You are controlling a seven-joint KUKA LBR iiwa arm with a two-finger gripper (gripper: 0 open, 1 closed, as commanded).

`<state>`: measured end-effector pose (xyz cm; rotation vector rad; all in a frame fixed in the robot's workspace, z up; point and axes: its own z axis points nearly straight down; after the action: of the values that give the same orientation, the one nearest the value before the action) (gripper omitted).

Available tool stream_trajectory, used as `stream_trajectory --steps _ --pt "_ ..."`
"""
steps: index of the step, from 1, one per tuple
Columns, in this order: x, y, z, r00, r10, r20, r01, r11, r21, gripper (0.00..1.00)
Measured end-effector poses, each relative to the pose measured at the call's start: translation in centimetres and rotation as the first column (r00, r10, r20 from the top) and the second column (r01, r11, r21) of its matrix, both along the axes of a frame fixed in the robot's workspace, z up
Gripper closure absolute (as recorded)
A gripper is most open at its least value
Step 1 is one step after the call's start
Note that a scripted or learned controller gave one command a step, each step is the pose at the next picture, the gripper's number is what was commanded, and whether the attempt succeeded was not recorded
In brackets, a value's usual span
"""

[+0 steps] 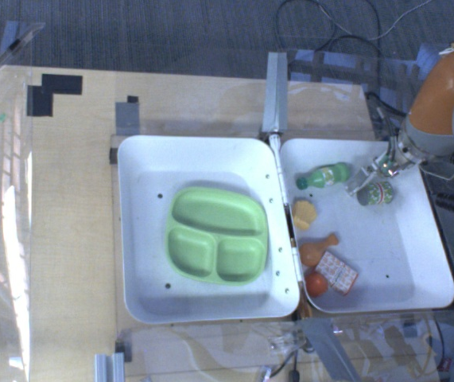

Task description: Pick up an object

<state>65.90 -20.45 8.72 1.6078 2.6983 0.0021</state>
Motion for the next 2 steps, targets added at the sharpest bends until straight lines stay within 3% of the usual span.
stream_trajectory --steps 1,2 --pt "0.37 0.10 1.42 1.000 0.004 0.016 -0.004 1.000 -0.005 1.00" --pt "0.34 0.15 1.38 1.000 0.004 0.013 -0.004 1.000 -0.003 0.00"
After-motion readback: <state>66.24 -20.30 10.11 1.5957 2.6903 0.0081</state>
